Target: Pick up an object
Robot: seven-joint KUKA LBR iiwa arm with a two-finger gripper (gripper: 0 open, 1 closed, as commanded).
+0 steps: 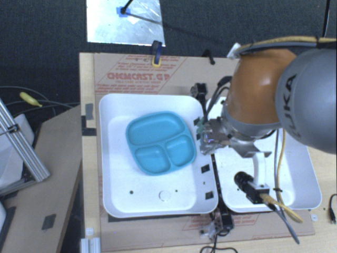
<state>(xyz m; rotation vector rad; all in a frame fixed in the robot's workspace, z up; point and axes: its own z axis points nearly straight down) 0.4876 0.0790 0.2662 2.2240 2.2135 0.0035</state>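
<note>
A light blue plate [159,142] with three compartments lies flat in the middle of the left bin [118,196]. My gripper [207,136] hangs low over the inner edge where the two bins meet, just right of the plate's right rim. The bulky grey and orange arm [274,88] covers it from above and hides most of the right bin [305,188]. I see nothing held in the gripper.
A small dark speck [131,192] and a faint clear disc [165,195] lie near the left bin's front wall. The bins rest on a cardboard sheet [139,73]. A metal frame [21,146] stands off the bench to the left.
</note>
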